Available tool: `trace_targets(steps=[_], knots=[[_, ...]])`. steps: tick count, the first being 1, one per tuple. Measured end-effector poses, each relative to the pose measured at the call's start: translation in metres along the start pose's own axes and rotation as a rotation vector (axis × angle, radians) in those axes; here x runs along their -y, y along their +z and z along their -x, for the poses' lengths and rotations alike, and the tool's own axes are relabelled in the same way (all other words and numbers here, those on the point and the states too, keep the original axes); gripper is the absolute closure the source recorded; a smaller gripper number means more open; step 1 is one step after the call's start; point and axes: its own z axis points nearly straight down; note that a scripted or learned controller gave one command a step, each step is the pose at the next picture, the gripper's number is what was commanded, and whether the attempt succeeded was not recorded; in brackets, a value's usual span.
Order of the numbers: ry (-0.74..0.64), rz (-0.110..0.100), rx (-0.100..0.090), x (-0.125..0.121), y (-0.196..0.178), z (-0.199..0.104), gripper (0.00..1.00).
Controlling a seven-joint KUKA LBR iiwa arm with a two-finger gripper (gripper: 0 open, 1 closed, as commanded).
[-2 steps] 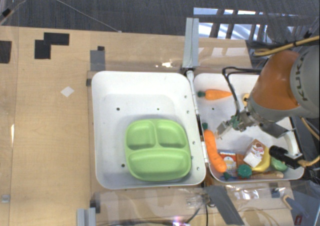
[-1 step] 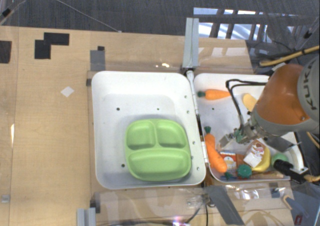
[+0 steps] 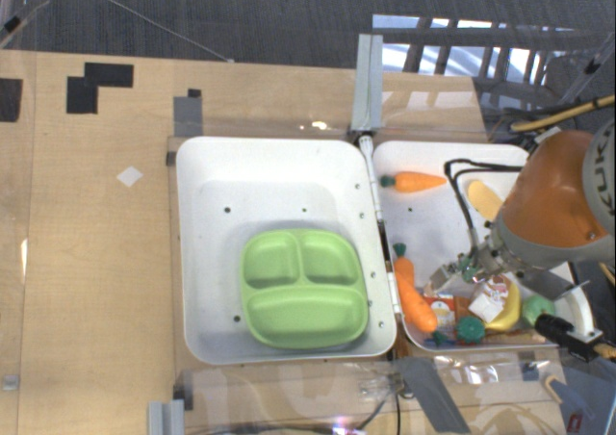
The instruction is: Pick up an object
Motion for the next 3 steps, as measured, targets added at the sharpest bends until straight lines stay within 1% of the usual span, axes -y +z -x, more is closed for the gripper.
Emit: trace_targets(steps=[1,2,3], knots=[[-0.031,0.003,0.002,-0.062,-0.015,0.025,0.00],[-0.173,0.004,0.004,-0.115,-0.022,0.040,0.00],[-0.144,0.004,0.003,-0.055,0.027,0.014,0.00]])
